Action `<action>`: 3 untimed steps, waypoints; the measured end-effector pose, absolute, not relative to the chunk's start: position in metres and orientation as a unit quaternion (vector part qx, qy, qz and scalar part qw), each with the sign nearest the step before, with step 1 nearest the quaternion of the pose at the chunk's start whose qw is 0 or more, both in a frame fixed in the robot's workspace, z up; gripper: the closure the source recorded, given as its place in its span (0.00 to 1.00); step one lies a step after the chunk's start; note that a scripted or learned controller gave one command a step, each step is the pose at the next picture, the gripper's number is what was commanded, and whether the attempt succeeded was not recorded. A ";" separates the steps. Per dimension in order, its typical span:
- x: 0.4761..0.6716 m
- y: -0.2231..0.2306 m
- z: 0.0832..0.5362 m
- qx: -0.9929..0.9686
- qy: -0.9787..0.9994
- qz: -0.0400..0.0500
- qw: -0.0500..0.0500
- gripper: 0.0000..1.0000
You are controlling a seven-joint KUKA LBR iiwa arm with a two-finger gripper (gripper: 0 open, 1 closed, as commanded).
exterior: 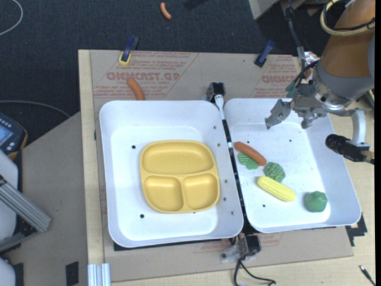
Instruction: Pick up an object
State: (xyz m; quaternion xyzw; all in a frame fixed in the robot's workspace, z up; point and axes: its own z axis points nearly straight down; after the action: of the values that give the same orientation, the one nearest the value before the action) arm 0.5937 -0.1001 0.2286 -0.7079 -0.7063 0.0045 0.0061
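Note:
In the right bin [333, 177] lie an orange sausage [250, 152], a small green piece [247, 161] beside it, a green broccoli floret [274, 171], a yellow corn cob [275, 189] and a green round toy [315, 201]. My gripper [293, 115] hangs over the far part of that bin, above and to the right of the sausage. Its two grey fingers [275, 115] are spread apart with nothing between them.
The left bin [119, 159] holds a yellow divided plate [178, 175]. A loose orange sausage [136, 89] lies on the cardboard behind the left bin, and another [165, 10] on the dark floor. Clamps [127, 51] sit at the board's far edge.

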 end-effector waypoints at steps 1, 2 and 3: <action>0.596 -0.100 0.236 -0.707 -0.707 0.000 0.001 0.00; 0.597 -0.090 0.187 -0.707 -0.707 0.001 0.002 0.00; 0.590 -0.094 0.141 -0.707 -0.707 0.002 0.003 0.00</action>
State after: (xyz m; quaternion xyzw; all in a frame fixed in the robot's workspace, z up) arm 0.5904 -0.0938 0.1409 -0.7075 -0.7067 0.0022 0.0032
